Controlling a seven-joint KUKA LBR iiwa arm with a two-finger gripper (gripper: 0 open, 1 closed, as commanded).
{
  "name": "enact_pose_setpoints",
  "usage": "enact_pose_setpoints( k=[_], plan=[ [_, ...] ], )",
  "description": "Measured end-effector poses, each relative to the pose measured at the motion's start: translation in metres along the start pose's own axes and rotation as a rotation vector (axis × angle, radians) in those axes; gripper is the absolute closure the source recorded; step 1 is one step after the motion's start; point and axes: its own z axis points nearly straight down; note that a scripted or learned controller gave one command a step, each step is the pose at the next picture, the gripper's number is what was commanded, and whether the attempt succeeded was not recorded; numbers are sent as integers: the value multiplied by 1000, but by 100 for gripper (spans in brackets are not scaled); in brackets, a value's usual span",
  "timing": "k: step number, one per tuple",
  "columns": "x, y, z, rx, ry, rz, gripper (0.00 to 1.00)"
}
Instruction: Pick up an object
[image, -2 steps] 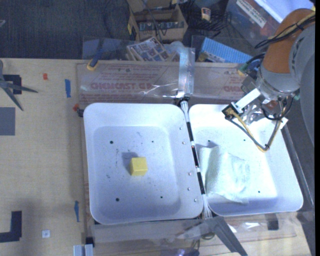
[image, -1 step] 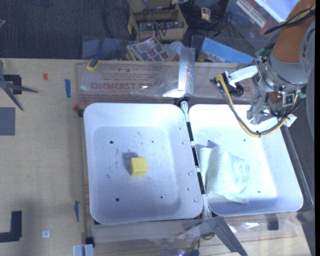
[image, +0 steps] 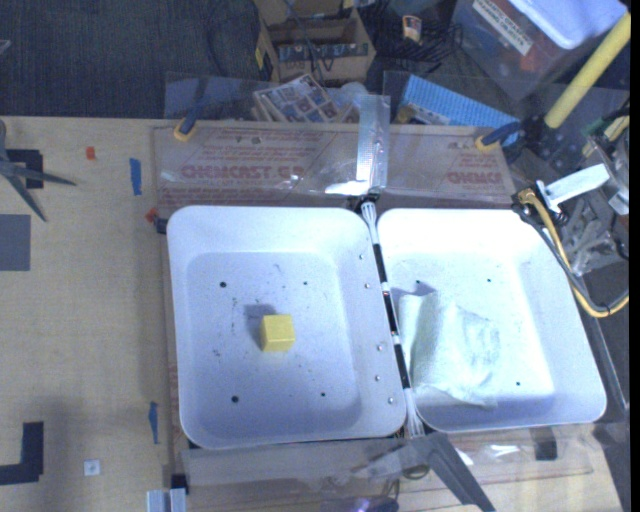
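Camera view, one entry, both bins recorded from above at a slant.

1. Left bin (image: 200, 240): shallow, white, set flush against its neighbour so that the two rims meet along a central seam. Its floor is speckled with small dark marks.
2. Yellow block (image: 277, 332): small, cube-like, lying alone near the middle of the left bin's floor, well apart from every wall. It is judged the likeliest thing to be picked, since it can be approached from any side.
3. Right bin (image: 560, 300): same pattern as the left.
4. Pale crumpled sheet (image: 450, 350): lying loose in the right bin, bunched toward the seam and the near wall. Whether it is cloth or plastic film cannot be told. It is judged a poorer candidate, being limp and low.
5. Clear panel with red lettering (image: 260, 165): laid flat behind both bins and apparently clamped at its corners, presumably as a backstop.
6. Worktop (image: 80, 300): pale wood, marked with a blue tape strip (image: 135, 176), presumably as a position reference.
7. Yellow cable (image: 560, 250): looped beside the right bin's outer rim, kept off its floor.
8. Tool: its state, spread or pressed together, cannot be told; nothing is recorded as held.

Status: the pick is judged not yet begun, as the block rests on the bin floor.
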Motion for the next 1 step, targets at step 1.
enact_pose_setpoints(
  k=[1],
  plan=[
    [-68, 21, -28, -1, 0, 139, 100]
  ],
)
